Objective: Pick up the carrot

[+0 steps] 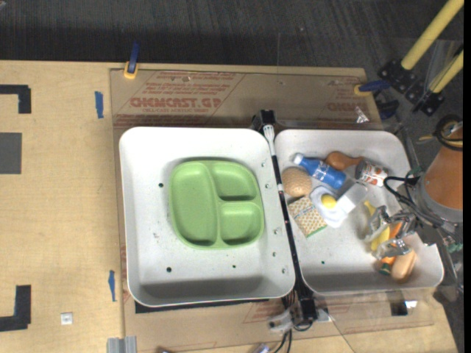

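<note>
The jaws' state could not be told — the gripper [394, 230] sat low among clutter at the right bin [346, 271] edge, half-hiding the carrot [398, 250].

- A light wooden bench top [59, 219] filled the left and lower part of the scene.
- A brown printed cardboard sheet [221, 98] lay flat on it, toward its far edge.
- Black tape marks [18, 98] sat near the bench's left edge.
- Small blue tape strips [98, 104] stuck beside the cardboard's left edge.
- A blue and yellow clamp [132, 61] gripped the bench's far edge.
- Dark grey floor [221, 17] lay beyond that edge.
- Yellow poles [440, 20] slanted across the far right corner.
</note>
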{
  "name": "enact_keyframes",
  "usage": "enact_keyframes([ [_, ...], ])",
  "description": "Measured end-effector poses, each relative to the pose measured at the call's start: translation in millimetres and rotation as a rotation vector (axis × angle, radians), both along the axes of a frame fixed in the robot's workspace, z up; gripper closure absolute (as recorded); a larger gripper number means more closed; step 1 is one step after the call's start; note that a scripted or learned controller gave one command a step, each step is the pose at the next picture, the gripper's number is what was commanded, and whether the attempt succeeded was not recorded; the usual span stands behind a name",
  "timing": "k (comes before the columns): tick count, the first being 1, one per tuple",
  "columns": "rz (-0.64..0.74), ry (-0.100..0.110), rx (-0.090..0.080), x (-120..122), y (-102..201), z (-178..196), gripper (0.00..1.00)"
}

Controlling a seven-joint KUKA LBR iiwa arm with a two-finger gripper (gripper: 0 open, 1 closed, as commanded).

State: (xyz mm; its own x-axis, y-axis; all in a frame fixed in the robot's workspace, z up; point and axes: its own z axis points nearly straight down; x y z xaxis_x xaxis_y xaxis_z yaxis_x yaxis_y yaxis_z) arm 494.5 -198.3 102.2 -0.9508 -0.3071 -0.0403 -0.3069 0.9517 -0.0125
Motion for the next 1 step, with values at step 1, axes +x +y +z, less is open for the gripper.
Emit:
enact_keyframes([
  [1,0.0,0.001,0.001,-0.4,0.3,-0.6,0.0],
])
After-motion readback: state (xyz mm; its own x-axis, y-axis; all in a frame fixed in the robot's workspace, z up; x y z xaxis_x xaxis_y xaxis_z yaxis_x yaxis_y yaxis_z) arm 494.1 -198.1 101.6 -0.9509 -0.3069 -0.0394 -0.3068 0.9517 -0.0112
